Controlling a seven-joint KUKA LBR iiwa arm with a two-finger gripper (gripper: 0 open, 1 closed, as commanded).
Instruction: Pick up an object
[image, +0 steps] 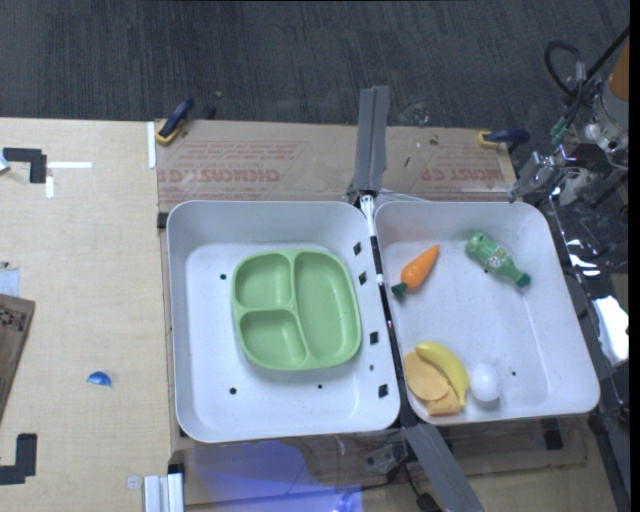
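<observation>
Arm (600, 110) is idling at top right beyond the right bin (560, 330), grip state indiscernible; nearest target, the green bottle (496, 258), is lying down-left of it, long axis running diagonally, carrot (418, 268) sitting farther left.

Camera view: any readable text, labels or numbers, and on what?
Red print on the brown cardboard sheet behind the left white bin: looks like "CHEMAZ...", seen upside down and mirrored; the rest is too blurred.
Red print on the cardboard behind the right white bin: too blurred to read.
No other readable text.
</observation>
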